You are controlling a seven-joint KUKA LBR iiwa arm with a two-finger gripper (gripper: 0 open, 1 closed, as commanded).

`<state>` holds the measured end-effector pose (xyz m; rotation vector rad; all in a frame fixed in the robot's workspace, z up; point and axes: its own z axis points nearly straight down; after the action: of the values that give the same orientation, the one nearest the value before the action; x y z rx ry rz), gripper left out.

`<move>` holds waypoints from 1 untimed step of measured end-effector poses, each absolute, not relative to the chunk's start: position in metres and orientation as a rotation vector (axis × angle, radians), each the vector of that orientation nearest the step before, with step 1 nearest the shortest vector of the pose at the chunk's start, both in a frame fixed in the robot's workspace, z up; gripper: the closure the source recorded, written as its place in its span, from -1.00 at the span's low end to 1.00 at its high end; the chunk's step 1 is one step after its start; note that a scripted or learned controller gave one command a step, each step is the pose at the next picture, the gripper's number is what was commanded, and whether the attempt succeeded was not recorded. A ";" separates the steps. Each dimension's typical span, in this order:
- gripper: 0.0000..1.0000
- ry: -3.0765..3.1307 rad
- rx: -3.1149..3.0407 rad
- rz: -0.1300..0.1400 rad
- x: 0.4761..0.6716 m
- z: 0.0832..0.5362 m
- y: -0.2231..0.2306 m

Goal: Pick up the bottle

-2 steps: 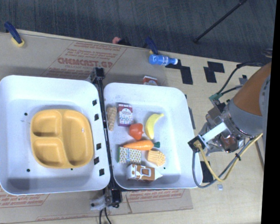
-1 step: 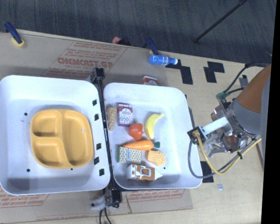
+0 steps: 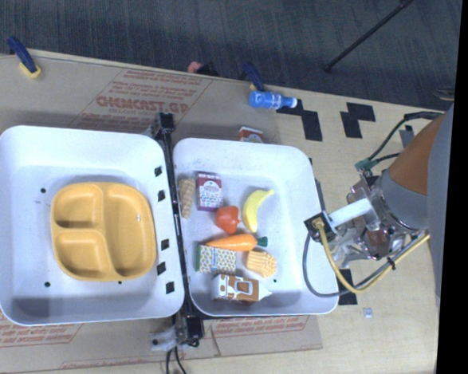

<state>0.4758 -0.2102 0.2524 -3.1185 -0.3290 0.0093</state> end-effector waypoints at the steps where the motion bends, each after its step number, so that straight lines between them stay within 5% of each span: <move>1: 1.00 -0.328 -3.119 0.009 0.476 0.234 -0.210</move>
<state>0.4757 -0.2101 0.2336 -3.1187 -0.3276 0.0095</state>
